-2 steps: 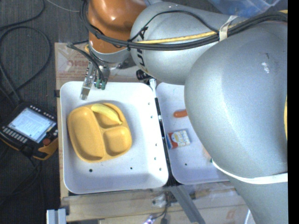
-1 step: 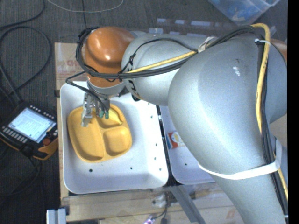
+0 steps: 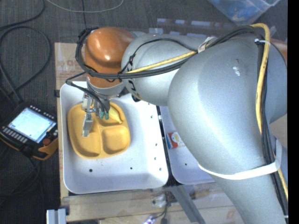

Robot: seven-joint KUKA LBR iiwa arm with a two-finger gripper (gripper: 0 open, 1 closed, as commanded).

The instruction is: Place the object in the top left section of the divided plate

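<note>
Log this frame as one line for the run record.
arm: over left bin | pincer: above yellow divided plate, fingers down | small green object: at pincer, grasp unclear

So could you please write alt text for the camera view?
A grey arm reaches from the right and holds its gripper over a yellow divided plate in the left white bin. A small green thing sits by the fingers.

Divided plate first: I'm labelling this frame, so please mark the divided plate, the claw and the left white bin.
divided plate (image 3: pixel 114 141): camera view, floor of its lower right section.
claw (image 3: pixel 88 125): camera view, between its fingertips over the plate.
left white bin (image 3: pixel 117 171): camera view, bare floor below the plate.
</note>
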